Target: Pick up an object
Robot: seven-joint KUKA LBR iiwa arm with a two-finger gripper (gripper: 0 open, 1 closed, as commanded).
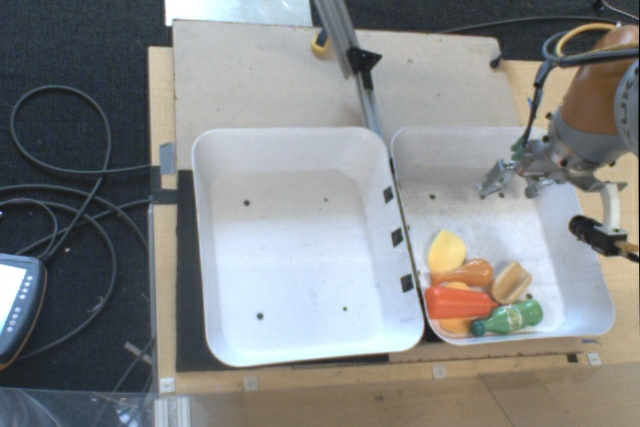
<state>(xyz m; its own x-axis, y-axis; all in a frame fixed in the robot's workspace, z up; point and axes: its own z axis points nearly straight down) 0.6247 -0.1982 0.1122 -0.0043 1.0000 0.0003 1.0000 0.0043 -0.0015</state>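
Note:
Toy foods lie clustered at the near end of the right bin: a yellow piece, an orange piece, a tan bread roll, a red-orange carrot-like piece and a green bottle. My gripper hovers over the far middle of that bin, well apart from the pile, fingers pointing left with nothing seen between them. The orange-banded wrist reaches in from the right.
The left bin sits beside the right one on the bench. A slanted metal pole crosses above the back of the bench. Cables and a tablet lie on the floor at left.

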